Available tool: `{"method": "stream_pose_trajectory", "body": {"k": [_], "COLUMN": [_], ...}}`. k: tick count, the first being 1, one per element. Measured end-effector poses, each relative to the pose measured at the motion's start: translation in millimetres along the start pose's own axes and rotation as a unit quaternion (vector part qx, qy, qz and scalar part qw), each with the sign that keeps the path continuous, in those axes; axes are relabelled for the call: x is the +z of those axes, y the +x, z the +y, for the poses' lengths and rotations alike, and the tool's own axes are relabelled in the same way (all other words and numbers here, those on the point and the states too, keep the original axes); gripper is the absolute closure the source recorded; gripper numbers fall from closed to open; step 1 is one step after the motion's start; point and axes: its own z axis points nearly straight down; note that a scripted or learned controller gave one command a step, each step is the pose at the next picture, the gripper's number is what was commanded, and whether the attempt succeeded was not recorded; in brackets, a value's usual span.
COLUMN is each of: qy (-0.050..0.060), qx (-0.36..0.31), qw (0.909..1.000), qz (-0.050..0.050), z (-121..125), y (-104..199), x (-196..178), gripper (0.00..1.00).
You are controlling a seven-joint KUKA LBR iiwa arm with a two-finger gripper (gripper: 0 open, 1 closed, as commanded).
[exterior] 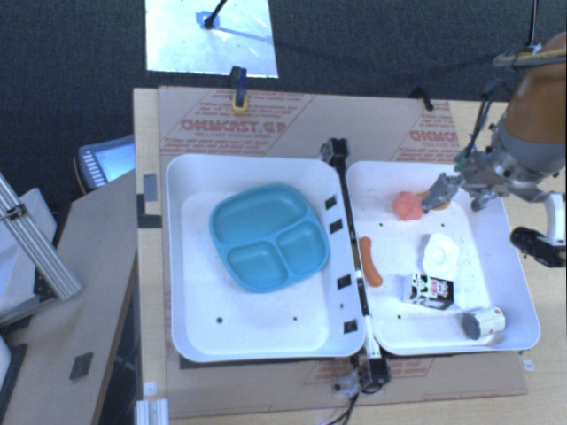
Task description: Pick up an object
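Right, the gripper (pixel 440 193) hovers just beside the pink lump (pixel 407 205) in the right bin (pixel 509 326); I cannot tell its state. Approach step, I reckon: next comes closing squarely around it.

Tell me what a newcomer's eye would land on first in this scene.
The blue divided tray stands out first, lying alone in the left bin. Next comes the arm's tool, at the upper part of the right bin beside a pink-orange lump. Below them lie an orange sausage-shaped piece, a white object and a black-and-white carton.
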Motion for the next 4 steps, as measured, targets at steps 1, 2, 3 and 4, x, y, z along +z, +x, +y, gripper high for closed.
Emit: {"method": "stream_pose_trajectory", "body": {"k": [1, 2, 3, 4], "qy": [-0.006, -0.004, -0.004, -0.006], "qx": [-0.001, -0.001, 0.0, 0.0], "qw": [1.0, 1.0, 1.0, 1.0], "qz": [-0.001, 0.0, 0.0, -0.001], "z": [2.4, 2.1, -0.9, 0.3], "y": [0.2, 9.2, 1.5, 1.6], "x": [-6.6, 52.0, 110.5, 145.9], "gripper": [0.0, 0.0, 0.0, 0.0]}}
